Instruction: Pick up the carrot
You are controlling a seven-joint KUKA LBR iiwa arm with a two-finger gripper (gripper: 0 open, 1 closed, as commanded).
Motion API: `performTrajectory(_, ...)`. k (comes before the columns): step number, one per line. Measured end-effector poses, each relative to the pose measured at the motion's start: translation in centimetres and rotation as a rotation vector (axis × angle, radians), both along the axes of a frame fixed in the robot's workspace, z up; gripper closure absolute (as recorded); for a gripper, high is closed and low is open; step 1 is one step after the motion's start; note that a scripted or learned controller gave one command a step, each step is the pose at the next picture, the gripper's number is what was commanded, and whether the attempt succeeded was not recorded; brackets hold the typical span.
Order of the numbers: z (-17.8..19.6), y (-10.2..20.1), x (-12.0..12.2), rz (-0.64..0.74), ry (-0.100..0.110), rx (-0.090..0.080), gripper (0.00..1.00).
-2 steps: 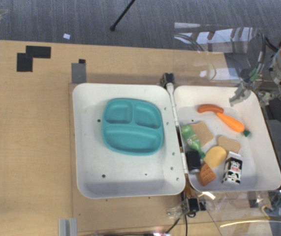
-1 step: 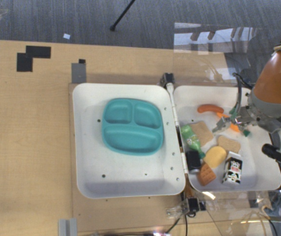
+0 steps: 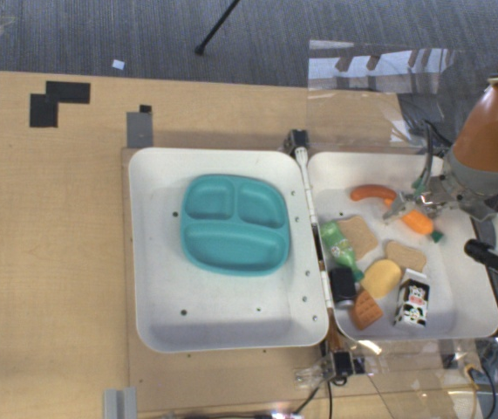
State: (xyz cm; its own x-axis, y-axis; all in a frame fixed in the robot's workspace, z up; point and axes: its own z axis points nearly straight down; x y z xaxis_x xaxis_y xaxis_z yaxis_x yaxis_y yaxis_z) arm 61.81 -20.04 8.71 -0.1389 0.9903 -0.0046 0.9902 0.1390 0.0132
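The carrot [image 3: 418, 223], short and orange with a green tip, lies in the upper right part of the right bin [image 3: 475, 321]. My gripper [image 3: 410, 206] reaches in from the right and hangs right over the carrot's upper edge. Its two fingers are spread apart, one to the carrot's left and one above it. Nothing sits clamped between them. The carrot seems to rest on the bin floor.
An orange sausage [image 3: 372, 193] lies just left of the gripper. Toast slices [image 3: 358, 234], a green item [image 3: 340, 244], a yellow lump [image 3: 382, 278] and a small milk carton [image 3: 414, 302] crowd the right bin's lower half. The left bin [image 3: 161, 321] holds a teal divided plate [image 3: 234, 223].
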Motion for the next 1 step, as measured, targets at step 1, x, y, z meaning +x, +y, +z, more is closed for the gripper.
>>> performTrajectory(1,1.33,0.19,0.27,0.005,-0.005,-0.001,1.00)
